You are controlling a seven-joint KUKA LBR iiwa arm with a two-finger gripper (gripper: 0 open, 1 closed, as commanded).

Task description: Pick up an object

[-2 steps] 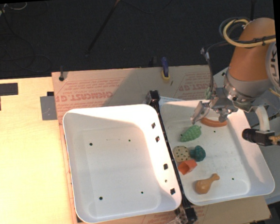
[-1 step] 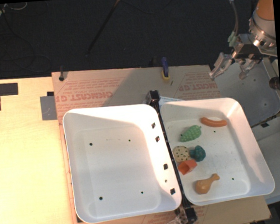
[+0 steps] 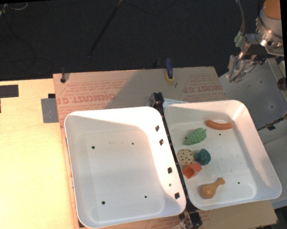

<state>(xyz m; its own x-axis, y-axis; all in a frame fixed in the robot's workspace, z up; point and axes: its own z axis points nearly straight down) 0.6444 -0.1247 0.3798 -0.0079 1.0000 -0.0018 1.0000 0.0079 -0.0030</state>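
The right bin (image 3: pixel 258 141) holds several small toy foods. A sausage (image 3: pixel 219 124) lies near its back, a green bunch of grapes (image 3: pixel 196 136) just left of it. Lower down sit a speckled cookie (image 3: pixel 185 156), a teal lump (image 3: pixel 203 156) and a red-orange block (image 3: pixel 192 170), close together by the left wall. A tan chicken drumstick (image 3: pixel 211 188) rests near the front. My gripper (image 3: pixel 240 69) hangs high at the upper right, beyond the bin's back right corner, well away from all the objects. Nothing shows between its fingers.
The left bin (image 3: pixel 80 167) stands beside the right one, joined by a black clamp strip (image 3: pixel 169 154). Both rest on a cardboard sheet (image 3: pixel 106 92). A blue clip (image 3: pixel 169 69) stands at the back edge. A pale wooden bench top (image 3: pixel 23 162) lies to the left.
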